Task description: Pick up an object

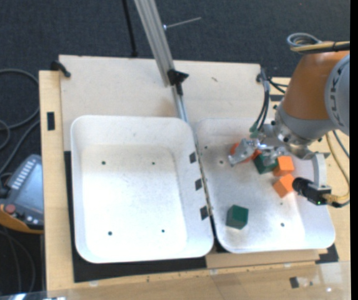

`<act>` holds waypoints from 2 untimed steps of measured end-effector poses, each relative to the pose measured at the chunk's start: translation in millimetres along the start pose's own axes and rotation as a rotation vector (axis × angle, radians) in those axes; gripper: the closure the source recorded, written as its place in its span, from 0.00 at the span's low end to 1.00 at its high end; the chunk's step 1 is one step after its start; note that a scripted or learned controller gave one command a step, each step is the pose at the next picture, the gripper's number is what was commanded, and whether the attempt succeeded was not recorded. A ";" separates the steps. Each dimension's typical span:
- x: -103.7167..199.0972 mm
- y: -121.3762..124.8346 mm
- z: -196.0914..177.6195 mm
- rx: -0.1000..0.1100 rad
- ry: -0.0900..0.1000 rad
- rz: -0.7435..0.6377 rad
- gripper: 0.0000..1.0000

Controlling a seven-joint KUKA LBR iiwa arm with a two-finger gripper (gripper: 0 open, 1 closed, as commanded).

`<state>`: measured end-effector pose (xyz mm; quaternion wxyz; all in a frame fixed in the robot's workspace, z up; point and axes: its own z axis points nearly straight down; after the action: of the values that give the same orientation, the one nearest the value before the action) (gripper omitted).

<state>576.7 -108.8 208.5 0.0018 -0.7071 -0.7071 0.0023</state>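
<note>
In the right bin (310, 230), a dark green cube (237, 216) lies alone near the front left. Two orange blocks (284, 165) (283, 185) sit at the right side, with a small dark green block (265, 164) beside the upper one. A small red-orange piece (235, 149) lies at the gripper's left. My gripper (246, 152) hangs low over the back middle of the right bin, close to the red-orange piece and the small green block. I see nothing clearly held in it.
The left bin (85, 167) stands next to the right one, sharing a divider with black clips (198, 184). A slanted aluminium post (160, 49) rises behind the bins. Cables and a pendant (22, 192) lie off the bench's left.
</note>
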 end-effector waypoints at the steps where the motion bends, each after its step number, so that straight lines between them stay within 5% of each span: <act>1: -0.4 0.6 -5.0 -0.007 0.000 0.003 0.00; 2: 22.1 -35.6 70.0 0.003 0.002 0.002 0.00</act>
<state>540.7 -86.7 138.6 0.0036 -0.7077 -0.7065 0.0024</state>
